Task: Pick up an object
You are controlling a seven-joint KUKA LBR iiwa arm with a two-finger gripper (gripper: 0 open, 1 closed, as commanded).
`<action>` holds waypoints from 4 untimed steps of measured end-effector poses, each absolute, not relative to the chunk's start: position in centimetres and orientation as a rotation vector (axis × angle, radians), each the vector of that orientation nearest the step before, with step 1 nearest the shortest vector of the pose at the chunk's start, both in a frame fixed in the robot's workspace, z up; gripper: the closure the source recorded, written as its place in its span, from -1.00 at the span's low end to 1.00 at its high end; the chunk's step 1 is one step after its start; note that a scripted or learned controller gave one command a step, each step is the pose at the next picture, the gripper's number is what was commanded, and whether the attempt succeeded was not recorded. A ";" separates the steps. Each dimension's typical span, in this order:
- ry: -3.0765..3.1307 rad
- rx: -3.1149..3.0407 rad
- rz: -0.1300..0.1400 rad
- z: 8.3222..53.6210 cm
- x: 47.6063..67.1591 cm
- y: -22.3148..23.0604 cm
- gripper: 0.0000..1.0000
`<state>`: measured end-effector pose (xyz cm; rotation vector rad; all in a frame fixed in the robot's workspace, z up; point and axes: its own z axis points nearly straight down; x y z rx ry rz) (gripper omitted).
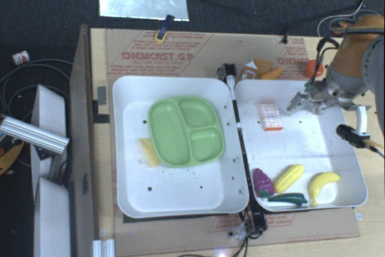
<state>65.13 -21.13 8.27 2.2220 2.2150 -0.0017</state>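
The small box (270,116), white with an orange-red lower part, is lying flat in the upper left part of the right bin (337,147), its long axis running from twelve to six o'clock. Bare white floor is surrounding it on every side. The pincer (299,104) is hanging just beside it at about two o'clock, apart from it, its two grey fingers spread wide and holding nothing. Well away at six o'clock, along the bin's lower edge, a purple grape bunch (262,180), a yellow corn cob (289,177), a green pepper (287,198) and a banana (322,185) are lying close together. In the left bin (132,189), a green divided plate (185,130) is sitting with a yellow piece (148,152) touching its eight o'clock rim. Both bins are resting on the table (156,54)
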 end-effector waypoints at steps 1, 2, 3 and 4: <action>2.233 2.210 0.003 8.5 65.4 -11.5 -1.00; 2.219 2.224 -0.003 8.4 61.3 -15.1 -1.00; 2.221 2.215 0.005 9.6 61.7 -14.9 1.00; 2.230 2.220 -0.002 8.3 56.8 -10.3 1.00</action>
